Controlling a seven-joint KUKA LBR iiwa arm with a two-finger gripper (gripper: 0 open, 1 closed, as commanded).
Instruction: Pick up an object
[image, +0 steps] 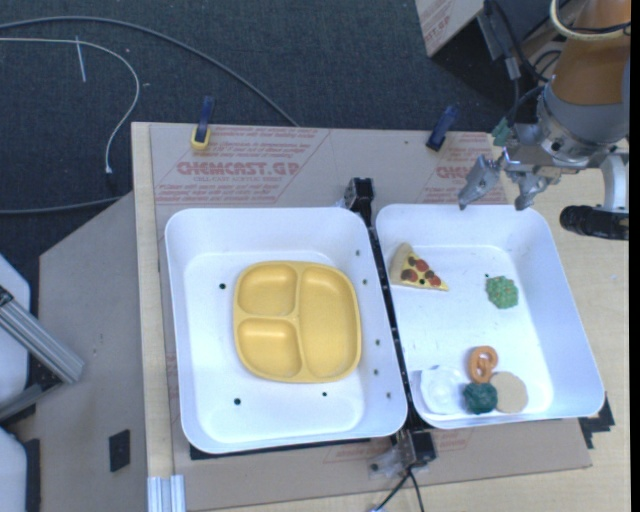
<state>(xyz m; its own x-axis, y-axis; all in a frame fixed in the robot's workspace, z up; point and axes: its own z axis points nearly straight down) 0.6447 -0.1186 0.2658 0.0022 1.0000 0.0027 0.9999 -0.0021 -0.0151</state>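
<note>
The right bin (560, 330) holds a pizza slice (416, 270) near its left wall and a green broccoli piece (502, 292) to the right of it. In the front corner lie an orange pretzel (482, 362), a dark green toy (480, 398), a tan round cookie (511, 392) and a white disc (438, 389). My gripper (497, 190) hangs above the back rim of the right bin, open, with nothing between its fingers.
The left bin (200, 400) holds a yellow divided plate (298, 321). Blue clamps (203, 120) (440, 128) grip the cardboard bench top at the back. A black bracket (358, 192) sits between the bins. Cables run over the dark floor at the left.
</note>
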